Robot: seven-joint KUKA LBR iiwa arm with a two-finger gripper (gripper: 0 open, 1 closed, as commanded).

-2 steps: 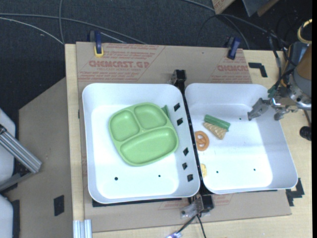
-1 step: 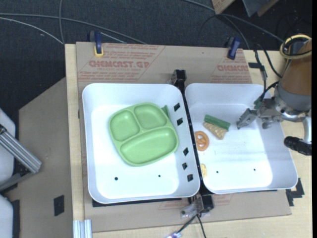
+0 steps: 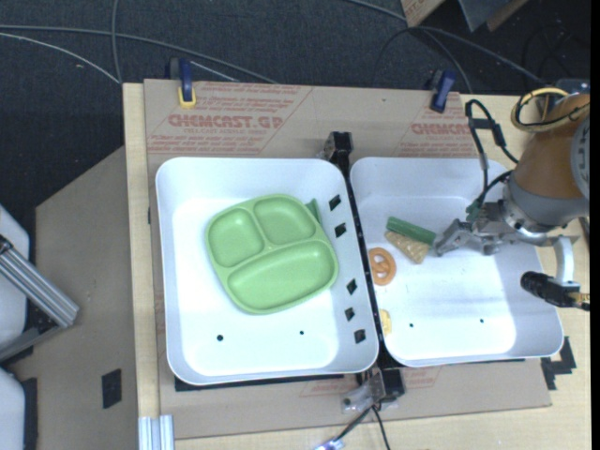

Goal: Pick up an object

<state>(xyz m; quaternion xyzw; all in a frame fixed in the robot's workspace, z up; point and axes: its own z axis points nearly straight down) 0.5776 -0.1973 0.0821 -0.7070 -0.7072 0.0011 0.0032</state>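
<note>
Camera view: two white bins [image 3: 178, 251] on cardboard-topped bench [image 3: 244, 111], dark carpet [image 3: 75, 82] around.

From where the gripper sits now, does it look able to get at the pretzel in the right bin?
Probably yes. The gripper is in the right bin, right of the pretzel. Bare bin floor lies between them; the cracker and green stick lie just above that line and might get nudged.
</note>
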